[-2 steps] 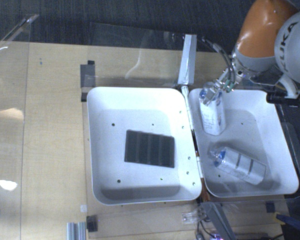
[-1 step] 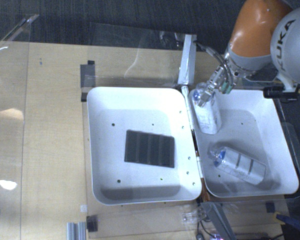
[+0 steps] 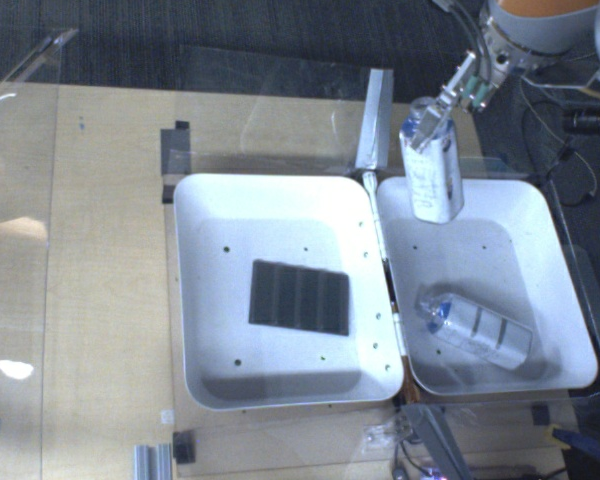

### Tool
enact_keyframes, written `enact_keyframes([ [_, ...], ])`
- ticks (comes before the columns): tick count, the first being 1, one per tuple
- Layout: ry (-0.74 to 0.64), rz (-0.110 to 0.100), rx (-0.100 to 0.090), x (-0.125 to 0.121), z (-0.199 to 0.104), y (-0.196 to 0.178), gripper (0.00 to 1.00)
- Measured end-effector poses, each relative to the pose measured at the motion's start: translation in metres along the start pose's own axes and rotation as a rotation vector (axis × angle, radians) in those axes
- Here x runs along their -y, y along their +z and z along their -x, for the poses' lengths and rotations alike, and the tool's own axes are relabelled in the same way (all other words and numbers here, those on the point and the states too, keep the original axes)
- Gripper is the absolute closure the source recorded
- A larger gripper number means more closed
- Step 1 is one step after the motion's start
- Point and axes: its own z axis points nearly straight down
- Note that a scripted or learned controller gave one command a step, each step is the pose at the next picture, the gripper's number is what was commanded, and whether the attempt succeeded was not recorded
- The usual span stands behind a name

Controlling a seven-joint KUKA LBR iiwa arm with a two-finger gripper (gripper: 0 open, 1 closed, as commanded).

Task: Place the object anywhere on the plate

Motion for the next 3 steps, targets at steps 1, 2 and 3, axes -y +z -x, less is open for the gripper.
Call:
enact_keyframes([
  [1,0.098,-0.002,-0.002,-0.016,-0.020,-0.019,1.00],
  [2,0.098,-0.001,-0.001,-0.016,-0.020,-0.019,0.00],
  [3,0.097,0.001,0.000,-0.061,-0.036,-0.060,0.00],
])
